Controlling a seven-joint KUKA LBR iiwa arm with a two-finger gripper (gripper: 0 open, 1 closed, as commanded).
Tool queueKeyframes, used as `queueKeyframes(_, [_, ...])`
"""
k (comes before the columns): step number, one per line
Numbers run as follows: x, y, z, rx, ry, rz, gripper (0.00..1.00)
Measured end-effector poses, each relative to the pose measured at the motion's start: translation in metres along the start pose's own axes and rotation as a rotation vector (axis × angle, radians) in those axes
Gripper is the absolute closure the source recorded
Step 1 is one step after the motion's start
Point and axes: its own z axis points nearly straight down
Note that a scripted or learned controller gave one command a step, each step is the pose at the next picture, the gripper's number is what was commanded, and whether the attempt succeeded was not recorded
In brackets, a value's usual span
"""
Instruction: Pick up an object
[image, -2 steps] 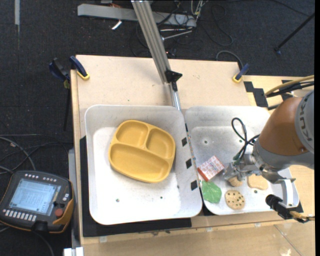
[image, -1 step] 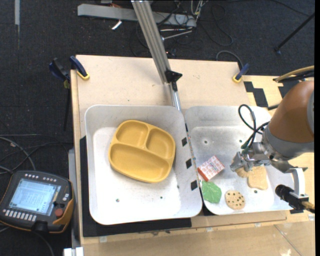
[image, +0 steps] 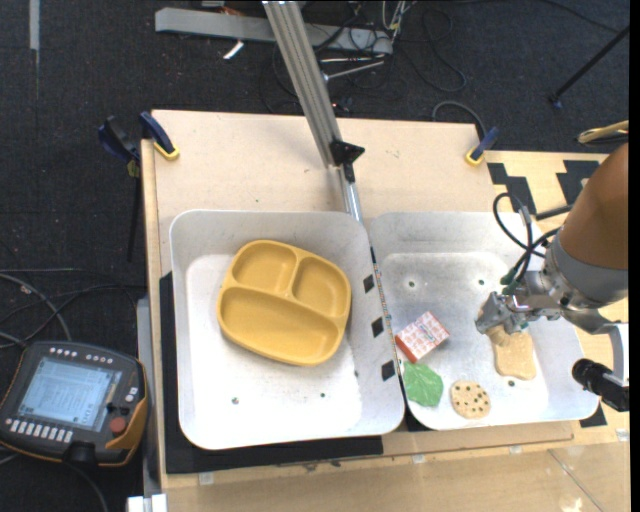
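My gripper (image: 503, 316) hangs low over the right bin (image: 440, 262), just at the upper left end of a tan bread-shaped piece (image: 515, 358). Whether it touches that piece is unclear. Left of it lies a small red and white patterned packet (image: 421, 335). A green leaf-like item (image: 423, 384) sits near the bin's front left, and a round chocolate-chip cookie (image: 469, 399) lies beside it.
The left bin (image: 200, 400) holds a yellow divided plate (image: 285, 301). A slanted metal pole (image: 315, 90) crosses above the seam between the bins. A teach pendant (image: 68, 395) lies off the bench at lower left.
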Motion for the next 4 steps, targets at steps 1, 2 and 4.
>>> queueKeyframes(1, [0.000, 0.002, -0.045, -0.001, 0.000, -0.001, 1.00])
queueKeyframes(2, [0.052, 0.034, -0.032, 0.004, 0.002, -0.005, 1.00])
queueKeyframes(4, [0.146, 0.076, -0.036, 0.002, 0.003, -0.005, 1.00])
